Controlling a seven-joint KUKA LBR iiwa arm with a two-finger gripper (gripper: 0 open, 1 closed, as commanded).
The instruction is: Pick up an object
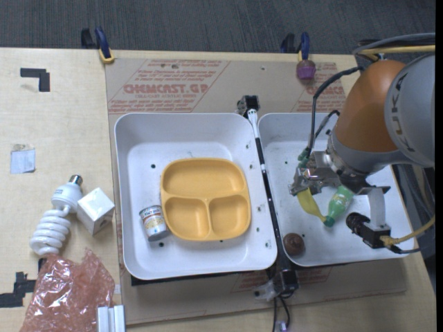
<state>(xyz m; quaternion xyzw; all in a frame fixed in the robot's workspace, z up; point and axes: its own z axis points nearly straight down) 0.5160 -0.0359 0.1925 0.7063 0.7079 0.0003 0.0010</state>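
In the right bin (277, 144) my gripper (306, 182) hangs low over the left-middle of the floor, under the grey and orange arm (377, 113). A yellow banana-shaped object (309, 205) lies just below the gripper's tip, touching or nearly touching it. A small green bottle (338, 205) lies tilted right beside the yellow object. A brown ball (293, 242) rests at the bin's front left corner.
The left bin (131, 185) holds a yellow divided plate (205, 199) and a small can (154, 223) at the plate's left. Outside on the bench lie a spiral light bulb (55, 220), a white cube (95, 209) and crumpled pink plastic (66, 296). A purple object (306, 68) sits behind the right bin.
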